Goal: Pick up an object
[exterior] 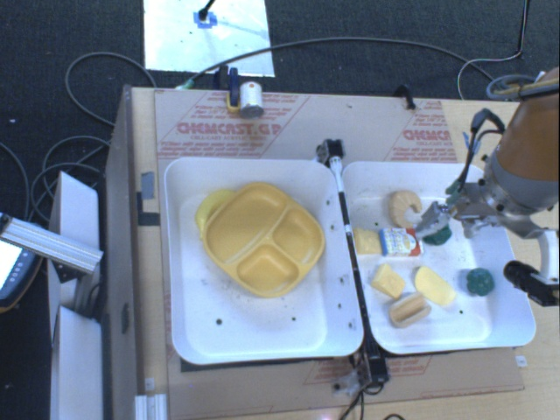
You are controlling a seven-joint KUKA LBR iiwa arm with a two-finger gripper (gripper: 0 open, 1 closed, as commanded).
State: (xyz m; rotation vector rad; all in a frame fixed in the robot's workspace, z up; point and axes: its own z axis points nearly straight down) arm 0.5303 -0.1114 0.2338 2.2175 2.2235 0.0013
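The left bin (188, 322) carried a yellow compartment tray (262, 239), lying flat and well apart from the arm. In the right bin (503, 331), going rightward, lay a pale yellow block (367, 241) touching a small carton (399, 241), its long axis running left to right; below these sat a yellow wedge (388, 280), a hot-dog bun (409, 309) and a yellow slice (434, 286). A round bread roll (404, 206) lay above the carton. The gripper (435, 221) stood low over the middle of this bin, just right of the carton and just beside the roll, with a dark green item (437, 235) directly beneath its tip. Whether the fingers were spread or closed could not be determined, nor whether the green item sat between them. A second dark green piece (479, 280) lay farther right, apart from the gripper. In my judgement the governing relation was vertical: the green item lay straight below the tip, with the carton the next nearest candidate, immediately to its left.
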